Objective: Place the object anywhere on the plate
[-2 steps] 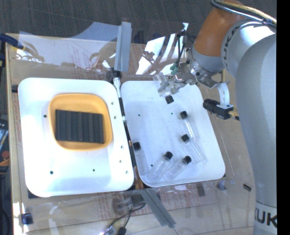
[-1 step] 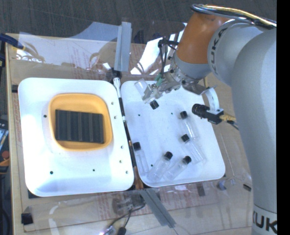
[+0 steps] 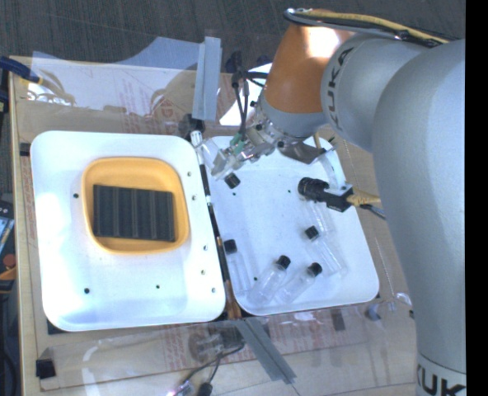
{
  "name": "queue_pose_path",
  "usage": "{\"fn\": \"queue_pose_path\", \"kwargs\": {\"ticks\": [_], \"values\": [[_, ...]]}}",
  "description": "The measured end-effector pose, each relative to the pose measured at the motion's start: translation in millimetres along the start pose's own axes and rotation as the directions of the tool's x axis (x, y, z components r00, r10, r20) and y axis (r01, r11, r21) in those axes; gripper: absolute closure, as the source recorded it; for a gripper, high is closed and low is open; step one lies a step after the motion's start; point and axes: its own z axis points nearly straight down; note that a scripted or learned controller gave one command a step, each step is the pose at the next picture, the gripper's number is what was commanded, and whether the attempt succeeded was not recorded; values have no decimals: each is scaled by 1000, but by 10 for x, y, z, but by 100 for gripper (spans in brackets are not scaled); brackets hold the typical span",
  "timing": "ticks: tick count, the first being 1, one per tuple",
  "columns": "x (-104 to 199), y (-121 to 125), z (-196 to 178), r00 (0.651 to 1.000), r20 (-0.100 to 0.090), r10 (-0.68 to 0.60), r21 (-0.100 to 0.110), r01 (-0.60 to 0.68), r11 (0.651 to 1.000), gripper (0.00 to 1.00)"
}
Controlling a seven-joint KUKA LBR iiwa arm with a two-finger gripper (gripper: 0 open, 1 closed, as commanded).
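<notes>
Dark carpet-looking floor surrounds the desk with its two shallow white bins. Pincer sits at the top left corner of the right bin, mostly buried under the grey arm, so honestly can't tell its state. Small clear plastic vials with black caps lie below and right of it; one more just beneath it. Left of it, the rounded yellow plate with a dark ribbed centre fills the left bin.

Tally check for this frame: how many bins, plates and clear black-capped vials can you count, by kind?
Bins: 2, left bin and right bin
Plates: 1, yellow plate in the left bin
Clear vials with black caps: about 5, e.g., in the right bin; overlaps make this uncertain
Total: about 8
</notes>
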Motion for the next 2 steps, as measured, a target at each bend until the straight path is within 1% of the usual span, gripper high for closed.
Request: {"fn": "queue_pose_path", "kwargs": {"ticks": [1,2], "values": [[349,207,-4,996,2,-92,-2,92,996,100],[1202,242,2,966,1,-259,0,259,966,100]]}}
